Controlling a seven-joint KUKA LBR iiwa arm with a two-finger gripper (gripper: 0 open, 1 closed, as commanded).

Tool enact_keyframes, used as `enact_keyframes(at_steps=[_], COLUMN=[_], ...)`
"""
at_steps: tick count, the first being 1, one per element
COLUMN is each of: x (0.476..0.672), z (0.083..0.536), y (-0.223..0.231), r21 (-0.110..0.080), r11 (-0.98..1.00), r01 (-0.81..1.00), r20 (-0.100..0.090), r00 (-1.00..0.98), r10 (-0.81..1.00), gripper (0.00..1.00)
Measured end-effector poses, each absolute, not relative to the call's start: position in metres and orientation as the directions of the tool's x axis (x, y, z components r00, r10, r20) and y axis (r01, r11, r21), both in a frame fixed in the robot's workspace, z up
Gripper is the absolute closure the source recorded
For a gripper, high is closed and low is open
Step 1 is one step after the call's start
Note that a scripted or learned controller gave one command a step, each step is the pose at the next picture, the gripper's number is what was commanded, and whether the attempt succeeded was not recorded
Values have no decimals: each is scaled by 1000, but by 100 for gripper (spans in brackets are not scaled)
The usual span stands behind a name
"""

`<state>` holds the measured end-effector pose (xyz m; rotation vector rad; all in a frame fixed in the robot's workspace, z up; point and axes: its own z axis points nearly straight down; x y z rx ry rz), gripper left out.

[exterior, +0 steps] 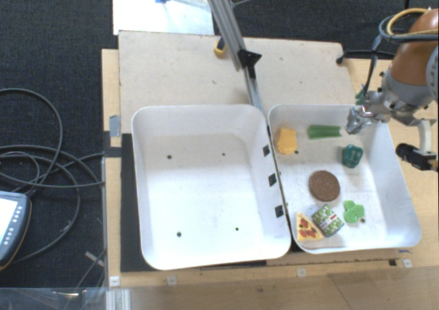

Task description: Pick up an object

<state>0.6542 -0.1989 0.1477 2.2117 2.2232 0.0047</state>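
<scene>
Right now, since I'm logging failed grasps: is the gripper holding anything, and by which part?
Nothing is visibly held. The gripper hangs over the right bin's far edge, beside the green block, with no object between its fingers.

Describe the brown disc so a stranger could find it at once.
Look in the right bin, the one that holds the objects. Near its middle, below the yellow block and the teal piece, lies the brown disc. It is the one flat, round, dark brown thing; its neighbours are green, yellow or patterned.
</scene>
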Motion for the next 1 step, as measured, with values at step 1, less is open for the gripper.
enact_keyframes(at_steps=[1], x=[657], z=[214], y=[-201], r21=[10], r11=[6], r01=[1000], r20=[-3], r00=[-6], r10=[1000], gripper=[100])
